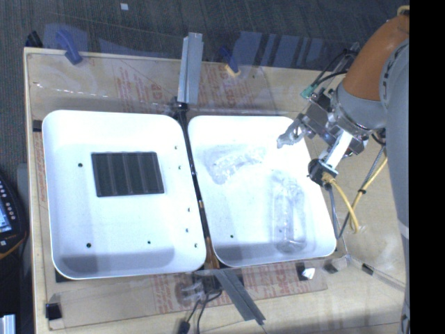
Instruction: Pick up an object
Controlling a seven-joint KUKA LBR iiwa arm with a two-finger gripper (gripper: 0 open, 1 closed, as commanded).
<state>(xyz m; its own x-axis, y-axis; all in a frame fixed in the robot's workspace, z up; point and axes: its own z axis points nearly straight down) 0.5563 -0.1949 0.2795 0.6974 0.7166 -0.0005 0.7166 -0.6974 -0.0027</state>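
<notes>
While left of hand, clear bottle.

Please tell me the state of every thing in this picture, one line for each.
Gripper: open, holding nothing, above the right bin's right rim.
Clear bottle: lying flat in the right bin.
Clear wrapper: crumpled, in the right bin.
Dark ribbed panel: flat in the left bin.

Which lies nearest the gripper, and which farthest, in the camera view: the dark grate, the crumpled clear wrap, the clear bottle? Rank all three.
From the gripper:
1. Clear bottle, right bin, front right.
2. Crumpled clear wrap, right bin, back; close to the bottle's rank.
3. Dark grate, left bin.
</notes>
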